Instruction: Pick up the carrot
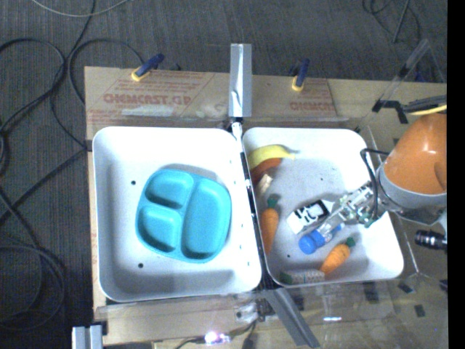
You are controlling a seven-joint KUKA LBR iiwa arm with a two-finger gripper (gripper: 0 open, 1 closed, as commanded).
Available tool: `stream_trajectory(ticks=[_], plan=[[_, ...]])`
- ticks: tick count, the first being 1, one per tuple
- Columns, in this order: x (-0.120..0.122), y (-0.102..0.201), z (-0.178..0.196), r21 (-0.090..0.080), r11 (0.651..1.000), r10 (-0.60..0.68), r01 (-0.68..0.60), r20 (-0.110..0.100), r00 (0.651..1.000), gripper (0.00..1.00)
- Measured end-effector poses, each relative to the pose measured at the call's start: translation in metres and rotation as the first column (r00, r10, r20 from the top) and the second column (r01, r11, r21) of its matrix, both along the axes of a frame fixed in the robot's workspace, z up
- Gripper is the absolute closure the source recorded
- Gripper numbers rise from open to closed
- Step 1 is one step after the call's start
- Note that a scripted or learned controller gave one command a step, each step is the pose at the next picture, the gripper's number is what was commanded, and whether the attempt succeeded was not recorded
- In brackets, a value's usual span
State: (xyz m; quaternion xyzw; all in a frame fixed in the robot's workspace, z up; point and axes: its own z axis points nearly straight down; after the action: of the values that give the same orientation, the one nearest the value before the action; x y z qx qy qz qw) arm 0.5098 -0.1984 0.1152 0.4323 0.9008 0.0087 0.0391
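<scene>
Two carrots lie in the right bin (378,264). One carrot (269,225) rests along the bin's left wall, green top pointing to the back. The other carrot (336,257) lies near the front wall, with its green top toward the right. My gripper (352,208) hangs over the right half of this bin, reaching in from the right under the orange wrist band. It is above and a little behind the front carrot, close to a clear bottle with a blue cap (317,238). No carrot is between its fingers.
A banana (270,152) and a reddish-orange item (265,167) sit at the right bin's back left corner. A white card with black print (308,213) lies mid-bin. The left bin (109,195) holds a blue compartment tray (185,213).
</scene>
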Motion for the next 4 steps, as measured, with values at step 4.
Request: stream_trajectory(ticks=[4], plan=[[-0.011, -0.021, -0.018, -0.013, 0.768, 0.639, -0.64, -0.05, 0.768, 0.0]])
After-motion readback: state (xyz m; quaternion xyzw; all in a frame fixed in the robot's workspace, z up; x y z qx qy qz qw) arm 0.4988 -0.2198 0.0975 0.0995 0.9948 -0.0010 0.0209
